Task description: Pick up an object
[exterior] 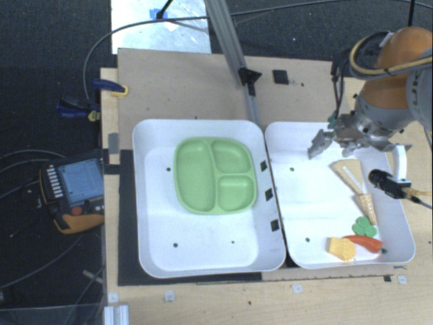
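- Bench: 2 white bins side by side. The left bin point(203, 246) holds 1 green divided plate point(216, 175), lying flat near its middle.
- The right bin point(304, 202) holds 5 small items, all along its right side and lower right corner:
  - 1 pale wedge point(347, 171), uppermost of the group.
  - 1 tan cone point(366, 206), just below the wedge.
  - 1 green piece point(364, 226), at the cone's lower end. Whether the 2 touch cannot be told.
  - 1 orange carrot point(366, 242), lying flat just under the green piece.
  - 1 yellow block point(342, 248), just beside the carrot's left end.
- Gripper point(318, 145): over the upper left part of the right bin, above bare bin floor. It is left of the pale wedge and apart from it, and well apart from the carrot and the yellow block.
- Gripper state: cannot be told, as the slanted view does not show how wide it stands. No item is seen in its hold.
- Height: whether the gripper is down at the bin floor or raised above it cannot be told.
- Progress, as a judgement: the pick is not done. All 5 items rest in the bin and none is lifted.
- Remaining, as a judgement: choose 1 item, with the pale wedge nearest, then bring the gripper over it, descend, close on it and lift it clear of the bin.
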Controlling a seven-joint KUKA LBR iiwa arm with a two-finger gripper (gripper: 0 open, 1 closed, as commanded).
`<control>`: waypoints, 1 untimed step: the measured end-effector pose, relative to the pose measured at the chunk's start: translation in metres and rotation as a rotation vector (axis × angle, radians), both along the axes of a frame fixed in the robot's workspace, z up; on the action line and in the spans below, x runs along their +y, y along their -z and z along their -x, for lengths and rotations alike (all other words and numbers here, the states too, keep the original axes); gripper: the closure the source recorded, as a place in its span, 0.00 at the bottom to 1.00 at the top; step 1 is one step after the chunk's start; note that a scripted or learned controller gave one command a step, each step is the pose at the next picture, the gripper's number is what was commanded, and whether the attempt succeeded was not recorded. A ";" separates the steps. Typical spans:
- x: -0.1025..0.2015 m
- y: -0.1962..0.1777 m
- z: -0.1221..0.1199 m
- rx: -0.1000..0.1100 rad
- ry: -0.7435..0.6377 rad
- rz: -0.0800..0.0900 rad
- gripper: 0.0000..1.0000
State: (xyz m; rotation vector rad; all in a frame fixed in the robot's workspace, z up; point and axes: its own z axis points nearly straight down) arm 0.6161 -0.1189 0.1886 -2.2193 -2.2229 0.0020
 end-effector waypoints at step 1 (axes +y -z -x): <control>-0.002 0.055 -0.009 0.001 0.001 0.000 0.00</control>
